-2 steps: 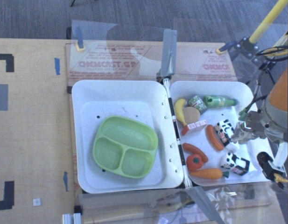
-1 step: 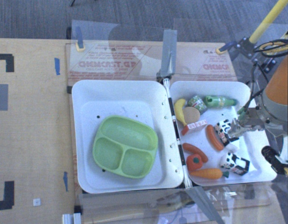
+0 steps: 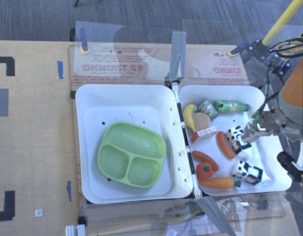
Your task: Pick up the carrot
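**Approach step: end effector not yet over the carrot**

Starting at your left, the left bin (image 3: 87, 102) holds just a green divided plate (image 3: 132, 154), which plays no part here. Move across the divider to the right bin (image 3: 225, 90), where the toy food is crowded together: a banana (image 3: 189, 117) and a green bottle (image 3: 231, 106) toward the back, a sausage (image 3: 225, 145) in the middle, a tomato (image 3: 205, 170) near the front. The carrot (image 3: 217, 183) lies flat along the front wall, just beside the tomato and close to a black-and-white carton (image 3: 247, 171). Farther right, the end effector (image 3: 253, 131) hangs above the bin's right half, near a second black-and-white carton (image 3: 234, 137) and well apart from the carrot; you cannot tell its opening, and nothing is seen in it. Judging from this, you are still approaching. Next it must travel toward the front wall, line up across the carrot's width, and descend without catching the tomato or carton.
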`<state>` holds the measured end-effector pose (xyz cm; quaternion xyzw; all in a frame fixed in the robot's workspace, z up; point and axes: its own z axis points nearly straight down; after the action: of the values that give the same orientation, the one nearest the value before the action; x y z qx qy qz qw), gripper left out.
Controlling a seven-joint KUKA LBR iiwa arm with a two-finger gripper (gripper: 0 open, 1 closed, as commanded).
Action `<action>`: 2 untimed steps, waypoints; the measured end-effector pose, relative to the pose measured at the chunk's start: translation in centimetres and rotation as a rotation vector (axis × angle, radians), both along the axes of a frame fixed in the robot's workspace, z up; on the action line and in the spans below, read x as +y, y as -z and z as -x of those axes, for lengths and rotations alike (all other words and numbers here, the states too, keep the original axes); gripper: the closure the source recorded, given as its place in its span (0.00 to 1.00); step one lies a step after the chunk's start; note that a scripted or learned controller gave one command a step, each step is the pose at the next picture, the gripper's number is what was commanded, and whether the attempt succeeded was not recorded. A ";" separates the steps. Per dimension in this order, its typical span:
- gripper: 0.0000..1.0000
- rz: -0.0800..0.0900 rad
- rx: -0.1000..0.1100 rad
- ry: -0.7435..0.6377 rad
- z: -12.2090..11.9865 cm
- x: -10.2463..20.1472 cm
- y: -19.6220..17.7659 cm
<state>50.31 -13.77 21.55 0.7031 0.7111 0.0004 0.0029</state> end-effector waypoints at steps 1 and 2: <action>1.00 -0.005 0.008 0.150 1.4 2.5 3.4; 0.00 -0.005 0.007 0.151 1.4 2.4 3.4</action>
<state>48.92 -11.33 18.12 0.7547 0.6560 -0.0007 -0.0014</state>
